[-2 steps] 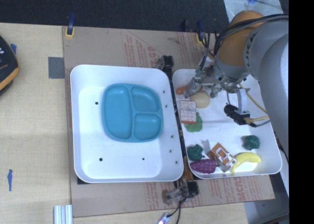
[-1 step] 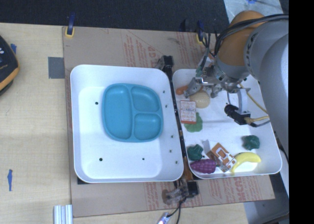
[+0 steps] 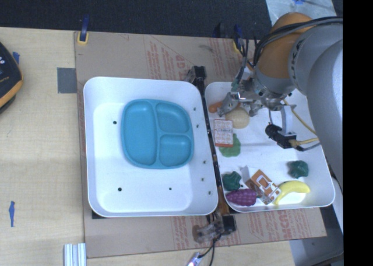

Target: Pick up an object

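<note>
My gripper (image 3: 240,106) hangs low over the far left part of the right bin (image 3: 315,154), its two fingers spread apart and nothing between them. A round beige piece (image 3: 240,121) lies just in front of the fingertips. A small orange piece (image 3: 215,107) lies to their left by the bin wall. Nearer lie a red-and-white packet (image 3: 222,132) and a light green piece (image 3: 231,147). Along the bin's front edge sit a dark green piece (image 3: 231,180), purple grapes (image 3: 240,197), an orange-and-white packet (image 3: 264,184) and a yellow banana (image 3: 293,192).
The left bin (image 3: 105,189) holds a blue divided plate (image 3: 157,133). Another dark green piece (image 3: 299,169) lies at the right bin's right side. A black part with cables (image 3: 281,135) hangs from the arm over the bin's middle.
</note>
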Controlling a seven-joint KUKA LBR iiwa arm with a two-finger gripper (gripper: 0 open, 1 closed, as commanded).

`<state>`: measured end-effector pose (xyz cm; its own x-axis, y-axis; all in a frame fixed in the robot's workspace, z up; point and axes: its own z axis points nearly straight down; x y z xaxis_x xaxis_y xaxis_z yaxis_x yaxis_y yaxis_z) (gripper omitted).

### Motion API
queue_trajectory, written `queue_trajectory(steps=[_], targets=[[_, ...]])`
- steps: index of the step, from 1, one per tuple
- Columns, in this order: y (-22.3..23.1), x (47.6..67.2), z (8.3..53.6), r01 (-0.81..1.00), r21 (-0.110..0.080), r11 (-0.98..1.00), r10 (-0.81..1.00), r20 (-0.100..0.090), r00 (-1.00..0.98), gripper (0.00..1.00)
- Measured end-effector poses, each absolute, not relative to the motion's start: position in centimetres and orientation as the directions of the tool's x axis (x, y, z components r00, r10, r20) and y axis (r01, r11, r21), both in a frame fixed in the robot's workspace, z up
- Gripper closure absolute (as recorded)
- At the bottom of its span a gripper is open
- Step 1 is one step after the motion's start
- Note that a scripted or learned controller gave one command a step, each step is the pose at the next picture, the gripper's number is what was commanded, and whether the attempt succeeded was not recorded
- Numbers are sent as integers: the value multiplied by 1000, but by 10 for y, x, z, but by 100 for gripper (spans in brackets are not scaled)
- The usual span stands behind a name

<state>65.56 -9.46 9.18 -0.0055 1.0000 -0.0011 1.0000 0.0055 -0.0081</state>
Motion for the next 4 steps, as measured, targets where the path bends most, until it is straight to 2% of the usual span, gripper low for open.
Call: queue_trajectory(steps=[2,4], targets=[[-105,656,93,1000,-2,3,1000,-1,-3,0],[-98,656,92,1000,-7,4,1000,-1,-4,0]])
